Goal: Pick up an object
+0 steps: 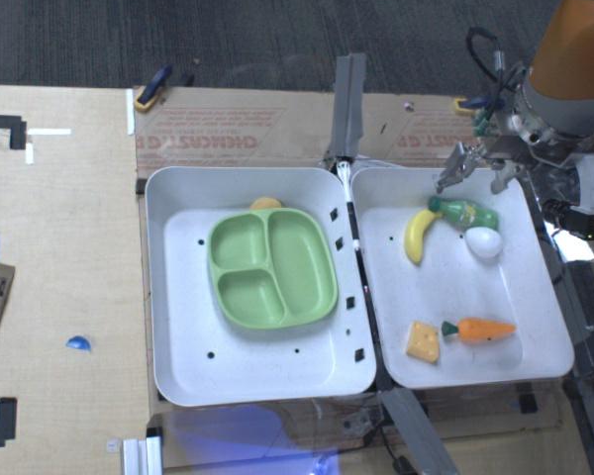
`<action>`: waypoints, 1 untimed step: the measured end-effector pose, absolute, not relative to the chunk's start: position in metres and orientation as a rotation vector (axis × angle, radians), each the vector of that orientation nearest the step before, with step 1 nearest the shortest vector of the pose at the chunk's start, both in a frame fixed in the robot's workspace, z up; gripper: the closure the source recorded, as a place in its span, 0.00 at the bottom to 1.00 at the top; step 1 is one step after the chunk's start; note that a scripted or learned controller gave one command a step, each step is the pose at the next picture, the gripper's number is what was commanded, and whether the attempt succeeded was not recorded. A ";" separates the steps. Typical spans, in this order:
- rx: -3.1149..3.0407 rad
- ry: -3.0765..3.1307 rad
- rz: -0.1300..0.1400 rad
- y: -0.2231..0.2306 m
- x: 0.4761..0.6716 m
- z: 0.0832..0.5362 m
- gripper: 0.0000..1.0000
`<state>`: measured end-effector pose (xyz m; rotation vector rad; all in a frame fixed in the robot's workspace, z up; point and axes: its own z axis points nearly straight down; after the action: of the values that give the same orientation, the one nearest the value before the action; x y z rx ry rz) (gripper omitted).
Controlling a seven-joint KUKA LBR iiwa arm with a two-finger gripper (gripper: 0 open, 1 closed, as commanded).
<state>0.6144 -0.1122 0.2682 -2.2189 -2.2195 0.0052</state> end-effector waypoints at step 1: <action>-2.137 -2.298 0.005 -0.099 0.620 0.100 0.00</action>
<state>0.6198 -0.0990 0.1005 -2.1374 -2.2982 0.0054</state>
